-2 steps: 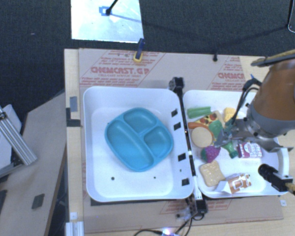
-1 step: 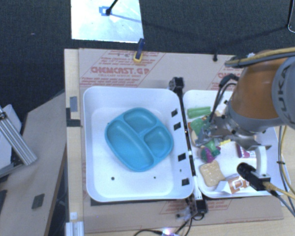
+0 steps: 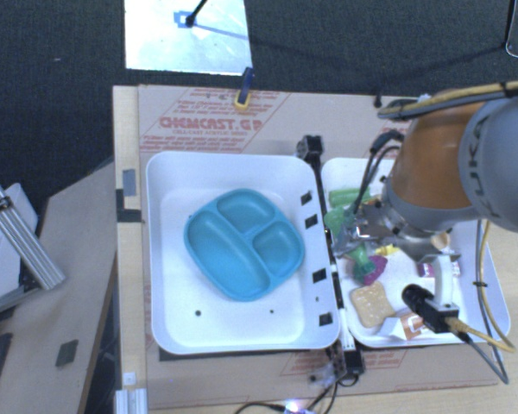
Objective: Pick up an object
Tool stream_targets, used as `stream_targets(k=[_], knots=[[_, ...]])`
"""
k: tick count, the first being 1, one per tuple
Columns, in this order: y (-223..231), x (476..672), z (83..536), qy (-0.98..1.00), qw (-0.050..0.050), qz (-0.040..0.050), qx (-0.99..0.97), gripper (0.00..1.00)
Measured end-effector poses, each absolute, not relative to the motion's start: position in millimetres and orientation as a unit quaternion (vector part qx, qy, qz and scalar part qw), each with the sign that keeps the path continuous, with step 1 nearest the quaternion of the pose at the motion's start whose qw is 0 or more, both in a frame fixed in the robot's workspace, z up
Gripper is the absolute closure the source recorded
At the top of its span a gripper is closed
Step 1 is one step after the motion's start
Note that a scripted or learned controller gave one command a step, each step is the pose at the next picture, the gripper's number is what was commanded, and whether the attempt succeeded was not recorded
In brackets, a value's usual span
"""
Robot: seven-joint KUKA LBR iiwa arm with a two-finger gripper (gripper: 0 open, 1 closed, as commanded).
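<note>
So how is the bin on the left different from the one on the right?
The left bin holds a single blue divided plate, with much white floor bare around it. The right bin is crowded with small mixed items, including a cracker, and the arm hangs over it. Both are shallow and white.

Two white bins (image 3: 168,257), one blue plate (image 3: 243,243)

bench (image 3: 86,231) bears two white bins (image 3: 168,317), side by side.
</note>
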State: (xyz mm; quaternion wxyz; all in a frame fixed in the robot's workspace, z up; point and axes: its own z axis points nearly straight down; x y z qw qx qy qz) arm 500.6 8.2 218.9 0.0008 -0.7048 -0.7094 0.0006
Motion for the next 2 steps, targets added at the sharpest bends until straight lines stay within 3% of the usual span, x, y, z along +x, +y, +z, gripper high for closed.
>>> stream_targets(k=[2], knots=[[15.4,495.4,233.9,-0.709,0.000,-0.0003,-0.705,1.00]])
